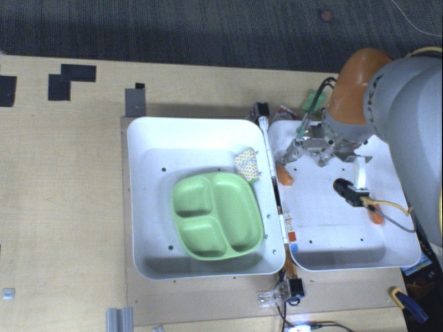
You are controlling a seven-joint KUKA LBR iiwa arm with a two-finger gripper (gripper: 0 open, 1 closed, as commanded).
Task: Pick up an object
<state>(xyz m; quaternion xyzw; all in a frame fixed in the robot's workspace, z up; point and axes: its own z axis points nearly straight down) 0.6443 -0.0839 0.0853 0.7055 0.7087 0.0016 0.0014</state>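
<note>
Bench [69,199]: two shallow white bins side by side, their inner walls touching.

Left bin [138,185]: a green divided plate [218,216] lies flat on the floor, slightly toward 5 o'clock of the bin's centre. It has three compartments, all facing up. A small pale patterned scrap [247,162] sits at 1 o'clock of the plate, touching or just over its rim, close to the bin's 3 o'clock wall.

Right bin [332,254]: the grey arm [408,116] enters from 3 o'clock, with its orange band [353,81] above the bin's 12 o'clock edge. The gripper [296,155] is low over the bin's 10 o'clock corner. Whether the gripper is open or closed cannot be told from this view, and nothing is visibly clamped in it.

An orange object [285,176] lies on the bin floor against the 9 o'clock wall. It is just beside the gripper, at the gripper's 7 o'clock. Contact between the two cannot be confirmed.

A second small orange piece [376,218] lies toward the bin's 3 o'clock side, well apart from the gripper.

All four items rest in the bins and none is lifted. Of the four, the orange object is the one nearest the gripper.

Black patches [69,80] mark the bench surface at 10 o'clock of the left bin.
</note>
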